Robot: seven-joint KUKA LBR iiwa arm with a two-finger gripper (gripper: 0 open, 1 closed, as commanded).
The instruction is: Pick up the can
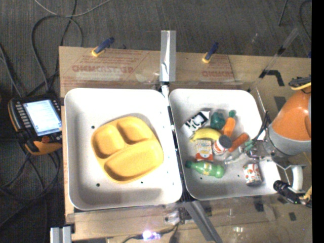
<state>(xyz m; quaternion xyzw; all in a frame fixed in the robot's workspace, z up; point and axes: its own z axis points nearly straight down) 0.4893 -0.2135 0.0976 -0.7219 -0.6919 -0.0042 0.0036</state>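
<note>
Can (251,173) stands upright in right bin (212,96) corner, just beside your gripper (254,153), poised for descent; fingers' state: cannot tell.

Dim, grainy view; white bins (76,135) glare slightly, perhaps lit from above
</note>
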